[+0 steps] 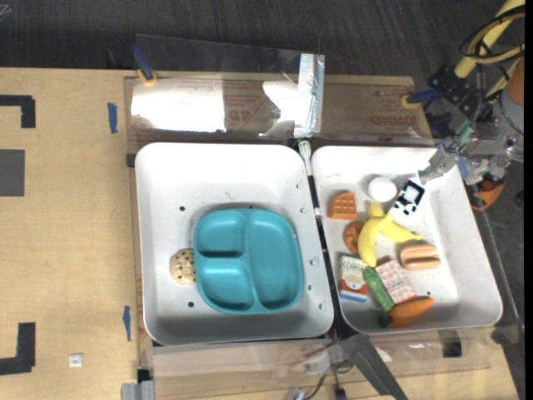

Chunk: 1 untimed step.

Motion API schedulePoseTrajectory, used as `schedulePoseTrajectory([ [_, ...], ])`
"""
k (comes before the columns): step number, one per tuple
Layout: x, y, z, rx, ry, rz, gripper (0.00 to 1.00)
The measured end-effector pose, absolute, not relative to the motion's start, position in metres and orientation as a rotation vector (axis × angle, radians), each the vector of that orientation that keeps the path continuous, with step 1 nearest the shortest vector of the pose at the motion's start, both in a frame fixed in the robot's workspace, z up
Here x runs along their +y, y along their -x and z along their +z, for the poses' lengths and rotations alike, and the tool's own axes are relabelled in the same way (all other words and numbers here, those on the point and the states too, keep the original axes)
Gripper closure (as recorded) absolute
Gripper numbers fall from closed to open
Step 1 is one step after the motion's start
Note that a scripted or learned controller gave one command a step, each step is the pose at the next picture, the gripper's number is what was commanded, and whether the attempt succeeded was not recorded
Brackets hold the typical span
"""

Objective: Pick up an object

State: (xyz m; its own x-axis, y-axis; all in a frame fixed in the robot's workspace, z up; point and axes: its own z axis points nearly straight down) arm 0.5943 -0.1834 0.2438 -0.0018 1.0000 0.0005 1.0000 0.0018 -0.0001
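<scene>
The end effector (433,167) hangs over the right bin's (479,248) far right corner, near a white cup (381,189); how it stands is unclear. The toys crowd this bin's left half, leaving its right side free. The banana (381,233) lies there, long axis running left to right.

Light falls evenly from above and the scene is bright. The strongest glare sits on the clear plastic sheet (225,98) just behind the left bin (158,173), washing out its surface. Soft shadows ring the teal tray (247,259) inside that bin. Focus is slightly soft throughout, with fine detail smeared.
</scene>
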Motion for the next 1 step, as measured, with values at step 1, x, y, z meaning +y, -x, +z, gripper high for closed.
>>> schedulePoseTrajectory([
  [1, -0.1542, -0.5438, 0.1165, -2.216, 2.215, 0.007, 0.0],
])
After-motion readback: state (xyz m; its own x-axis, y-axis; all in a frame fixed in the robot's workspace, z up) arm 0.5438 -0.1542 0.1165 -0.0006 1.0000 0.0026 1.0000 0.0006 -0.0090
